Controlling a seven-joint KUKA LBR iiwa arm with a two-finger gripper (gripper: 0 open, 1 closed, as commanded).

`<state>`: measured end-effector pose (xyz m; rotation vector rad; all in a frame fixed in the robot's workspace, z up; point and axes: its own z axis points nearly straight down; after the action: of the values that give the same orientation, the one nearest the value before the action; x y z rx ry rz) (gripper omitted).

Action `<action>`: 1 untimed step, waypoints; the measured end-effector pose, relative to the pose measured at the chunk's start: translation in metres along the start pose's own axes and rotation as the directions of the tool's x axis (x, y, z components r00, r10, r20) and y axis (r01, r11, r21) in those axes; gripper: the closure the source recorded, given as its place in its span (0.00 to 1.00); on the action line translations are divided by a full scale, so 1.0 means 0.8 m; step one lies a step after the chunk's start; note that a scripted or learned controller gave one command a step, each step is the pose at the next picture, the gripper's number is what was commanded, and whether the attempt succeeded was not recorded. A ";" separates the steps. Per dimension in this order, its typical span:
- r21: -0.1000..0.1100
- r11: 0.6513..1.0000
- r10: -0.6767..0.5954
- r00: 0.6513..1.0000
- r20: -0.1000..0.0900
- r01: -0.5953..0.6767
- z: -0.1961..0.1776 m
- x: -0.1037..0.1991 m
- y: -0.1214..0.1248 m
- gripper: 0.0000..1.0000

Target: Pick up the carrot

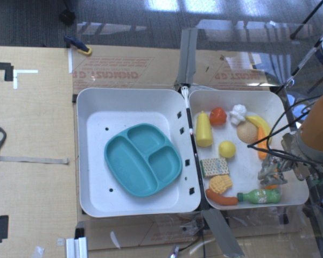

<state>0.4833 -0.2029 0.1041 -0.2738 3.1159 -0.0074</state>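
The carrot (263, 144) is a thin orange piece lying near the right wall of the right bin (242, 97), just right of a tan potato (247, 133) and under the tip of a banana (258, 125). My gripper (271, 172) hangs low over the carrot's near end and hides most of it. A bit of orange shows below the metal at the near side. Dark cables cross the carrot's upper part.
Also in the right bin are a yellow bottle (203, 129), a tomato (218, 116), a white piece (237, 113), a lemon (226, 149), a cracker (215, 167), corn (220, 184), a sausage (222, 199) and a green bottle (260, 196). The left bin (91, 160) holds a teal divided plate (144, 159).
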 end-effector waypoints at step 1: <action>0.002 1.000 -0.001 1.000 0.006 0.001 -0.012 -0.004 0.000 1.00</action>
<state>0.4860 -0.2026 0.1141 -0.2751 3.1100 -0.0100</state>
